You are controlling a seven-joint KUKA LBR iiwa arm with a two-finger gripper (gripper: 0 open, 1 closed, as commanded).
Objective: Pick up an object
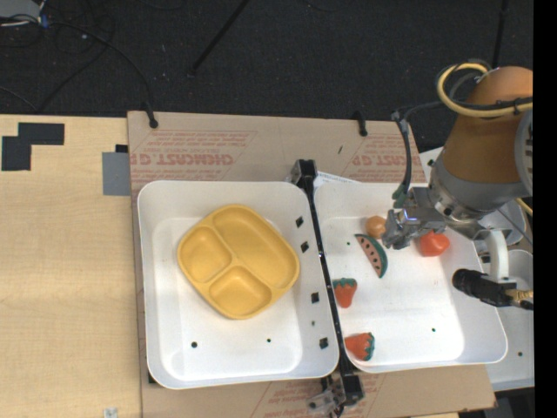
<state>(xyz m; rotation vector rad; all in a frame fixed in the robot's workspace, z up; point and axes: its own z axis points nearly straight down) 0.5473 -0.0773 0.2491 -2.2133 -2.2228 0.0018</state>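
My gripper [402, 232] hangs low over the back of the right bin [452, 347]. A small orange ball [375, 225] lies just to its left, and a red-orange piece [432, 245] lies just to its right. Nothing shows between the gripper's tips. A watermelon slice [372, 255] lies in front of the ball. A red strawberry with a green top [345, 292] sits near the divider. Another red and green piece [360, 345] rests at the bin's front left corner.
The left bin [165, 320] holds a yellow divided plate [238, 259]. A black divider rail [320, 268] runs between the two bins. The arm's grey and orange body [487, 146] looms over the right bin's far right side.
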